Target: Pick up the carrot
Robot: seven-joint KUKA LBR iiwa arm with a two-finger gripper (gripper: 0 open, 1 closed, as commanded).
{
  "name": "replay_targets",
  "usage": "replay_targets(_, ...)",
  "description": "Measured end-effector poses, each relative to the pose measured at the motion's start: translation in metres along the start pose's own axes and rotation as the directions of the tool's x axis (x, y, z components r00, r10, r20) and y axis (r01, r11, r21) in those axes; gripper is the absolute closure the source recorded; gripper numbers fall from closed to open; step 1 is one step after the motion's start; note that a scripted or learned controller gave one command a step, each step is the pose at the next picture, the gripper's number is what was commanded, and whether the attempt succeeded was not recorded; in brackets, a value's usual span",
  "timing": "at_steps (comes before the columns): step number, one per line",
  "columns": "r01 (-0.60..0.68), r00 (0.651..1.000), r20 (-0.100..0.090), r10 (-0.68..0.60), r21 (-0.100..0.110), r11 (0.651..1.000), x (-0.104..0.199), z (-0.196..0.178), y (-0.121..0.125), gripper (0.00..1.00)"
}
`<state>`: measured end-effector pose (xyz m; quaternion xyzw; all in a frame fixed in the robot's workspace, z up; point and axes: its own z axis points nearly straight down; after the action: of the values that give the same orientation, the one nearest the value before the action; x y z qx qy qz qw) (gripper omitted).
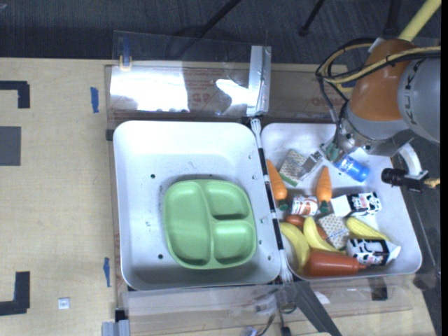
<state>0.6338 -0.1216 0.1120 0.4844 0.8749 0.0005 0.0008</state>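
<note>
Two orange carrots lie in the right bin (409,240). One carrot (323,183) points up and down near the bin's middle, its green end toward the front. The other carrot (276,180) rests along the bin's left wall. My gripper (331,152) hangs over the back of the right bin, just above and slightly right of the middle carrot's top end, beside a blue bottle (352,168). Nothing shows between its tips, and the wrist above hides much of it.
The left bin (140,159) holds a green divided plate (208,222). Packed around the carrots are a patterned packet (294,165), a small can (304,205), bananas (308,238), a red sausage-shaped toy (329,262) and two cow-print cartons (366,203).
</note>
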Motion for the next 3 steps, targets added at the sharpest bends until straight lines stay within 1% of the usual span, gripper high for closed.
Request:
replay_targets(1,0.233,0.972,0.002,-0.233,-0.003,0.972,0.051,0.025,-0.089,0.00)
replay_targets(2,0.454,0.891,0.001,-0.454,-0.001,0.891,0.082,-0.057,-0.129,0.00)
replay_targets(3,0.527,0.850,0.008,-0.526,-0.003,0.850,0.066,0.024,-0.061,0.00)
